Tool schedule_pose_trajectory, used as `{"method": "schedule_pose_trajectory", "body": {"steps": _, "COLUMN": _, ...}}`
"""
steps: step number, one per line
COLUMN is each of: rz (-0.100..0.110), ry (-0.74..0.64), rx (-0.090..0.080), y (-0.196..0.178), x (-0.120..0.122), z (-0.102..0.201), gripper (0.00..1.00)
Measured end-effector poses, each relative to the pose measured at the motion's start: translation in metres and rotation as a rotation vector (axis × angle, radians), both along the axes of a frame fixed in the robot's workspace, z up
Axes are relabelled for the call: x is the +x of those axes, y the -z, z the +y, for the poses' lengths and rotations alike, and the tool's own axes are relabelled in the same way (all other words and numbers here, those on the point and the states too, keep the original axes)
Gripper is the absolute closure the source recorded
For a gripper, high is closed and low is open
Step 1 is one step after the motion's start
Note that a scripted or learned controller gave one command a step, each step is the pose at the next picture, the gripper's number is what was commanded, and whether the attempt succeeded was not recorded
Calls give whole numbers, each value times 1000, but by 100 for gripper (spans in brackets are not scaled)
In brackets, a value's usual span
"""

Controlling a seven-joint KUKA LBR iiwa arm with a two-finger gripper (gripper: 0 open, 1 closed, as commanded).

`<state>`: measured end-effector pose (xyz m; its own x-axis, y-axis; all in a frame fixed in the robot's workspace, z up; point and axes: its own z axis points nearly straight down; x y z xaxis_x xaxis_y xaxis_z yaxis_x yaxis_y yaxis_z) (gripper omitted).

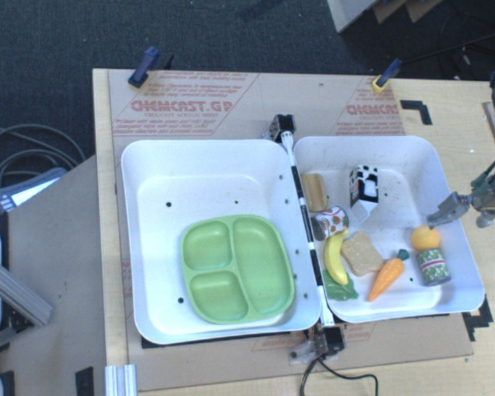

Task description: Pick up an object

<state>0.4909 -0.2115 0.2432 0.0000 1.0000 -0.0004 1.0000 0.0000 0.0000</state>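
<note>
Camera view: two bins (148, 172), one green tray (235, 268), one banana (335, 258), one carrot (384, 278); gripper (445, 213) partly cropped, grip unclear.

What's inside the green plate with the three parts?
Nothing shows inside the green plate: all three of its sections look bare. It lies flat in the left bin, so whatever is beneath the plate is covered.

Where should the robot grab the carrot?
Probably mid-body on the carrot, coming straight down. It lies flat and slanted, green top toward the can, tip toward the banana. Fingers should close across its narrow width, where there is bare bin floor either side.
</note>
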Motion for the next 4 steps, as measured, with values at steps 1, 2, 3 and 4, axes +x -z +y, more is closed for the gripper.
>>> {"method": "schedule_pose_trajectory", "body": {"steps": 1, "rz": 1, "ry": -1, "rx": 1, "y": 97, "x": 80, "z": 42, "gripper": 0}}
{"method": "schedule_pose_trajectory", "body": {"steps": 2, "rz": -4, "ry": 0, "rx": -1, "y": 156, "x": 125, "z": 88, "gripper": 0}}
{"method": "schedule_pose_trajectory", "body": {"steps": 3, "rz": -7, "ry": -1, "rx": -2, "y": 146, "x": 126, "z": 89, "gripper": 100}}
{"method": "schedule_pose_trajectory", "body": {"steps": 4, "rz": 1, "ry": -1, "rx": 1, "y": 58, "x": 67, "z": 168, "gripper": 100}}
